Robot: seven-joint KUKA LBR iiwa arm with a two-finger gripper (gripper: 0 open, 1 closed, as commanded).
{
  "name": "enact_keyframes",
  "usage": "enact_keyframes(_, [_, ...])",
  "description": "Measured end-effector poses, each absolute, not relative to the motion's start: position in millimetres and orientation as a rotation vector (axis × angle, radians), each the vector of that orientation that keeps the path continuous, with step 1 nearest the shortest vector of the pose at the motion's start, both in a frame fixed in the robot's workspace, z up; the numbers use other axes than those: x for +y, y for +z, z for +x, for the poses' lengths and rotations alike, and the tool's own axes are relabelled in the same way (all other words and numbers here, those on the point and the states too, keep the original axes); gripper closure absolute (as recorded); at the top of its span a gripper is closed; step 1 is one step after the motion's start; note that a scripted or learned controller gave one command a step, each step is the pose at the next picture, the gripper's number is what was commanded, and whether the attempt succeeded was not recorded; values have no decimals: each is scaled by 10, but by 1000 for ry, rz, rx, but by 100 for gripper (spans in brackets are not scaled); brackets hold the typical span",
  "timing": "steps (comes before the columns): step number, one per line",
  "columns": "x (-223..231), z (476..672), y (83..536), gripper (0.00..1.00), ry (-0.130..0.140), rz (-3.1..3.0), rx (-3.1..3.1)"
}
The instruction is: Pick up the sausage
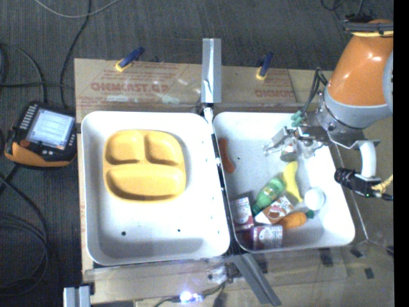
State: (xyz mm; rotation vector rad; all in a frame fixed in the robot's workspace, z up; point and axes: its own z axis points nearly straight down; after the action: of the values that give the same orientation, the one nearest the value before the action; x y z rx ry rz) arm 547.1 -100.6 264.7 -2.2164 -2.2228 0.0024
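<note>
Reddish-brown sausage (225, 156) against right white bin's (339, 235) left wall, well apart from silver two-finger gripper (285, 143), spread wide, gripping nothing.

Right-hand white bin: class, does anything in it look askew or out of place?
The reddish-brown sausage lies alone against the left wall of the right-hand white bin, apart from the rest. The green bottle, yellow banana, orange carrot and dark cans lie tumbled together at the front. Nothing looks spilled.

Cardboard-topped bench (160, 85), two white bins (96, 235) side by side
</note>
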Motion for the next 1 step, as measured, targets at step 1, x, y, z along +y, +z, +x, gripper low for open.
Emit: enact_keyframes(1, [-946, 5679, 935, 0, -1, -2273, -2167])
